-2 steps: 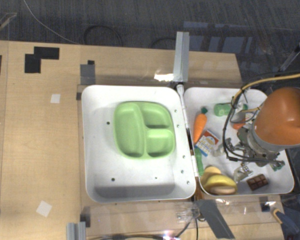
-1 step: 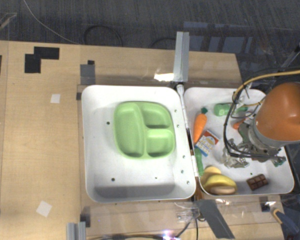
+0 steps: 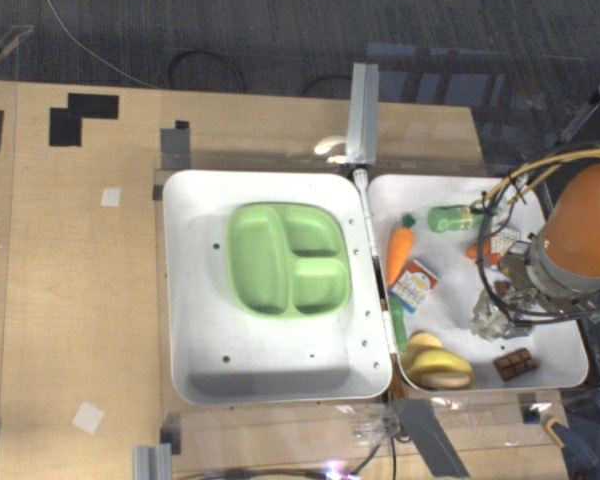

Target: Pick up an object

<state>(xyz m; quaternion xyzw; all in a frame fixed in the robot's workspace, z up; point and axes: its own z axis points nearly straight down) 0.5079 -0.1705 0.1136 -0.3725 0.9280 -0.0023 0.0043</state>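
The left bin [image 3: 190,298] is holding a green divided tray [image 3: 285,258], the biggest thing on the bench. Beside it, the right bin [image 3: 450,278] is holding everything else, and I am taking its centre divider as the landmark.

The arm [image 3: 585,233] is reaching over the far side of that bin from the divider, its orange band cut off at the frame edge. The gripper [image 3: 495,320] is hanging low near the bin floor, well away from the divider; its fingers are lost in a tangle of cables and grey metal, so I cannot tell whether they are wide or closed, and nothing is showing between them.

A banana [image 3: 437,363] is lying just beside the divider at the near corner. A carrot [image 3: 400,251] is leaning along the divider, touching a small printed packet [image 3: 414,288]. A green bottle [image 3: 450,219] is lying toward the far wall. A chocolate bar [image 3: 514,365] is sitting near the gripper, probably the likeliest target.

It is looking light, stiff and flat, so a pinch across its short sides should be holding best; it may be sliding on the smooth floor. A red thing behind the wrist is mostly hidden.
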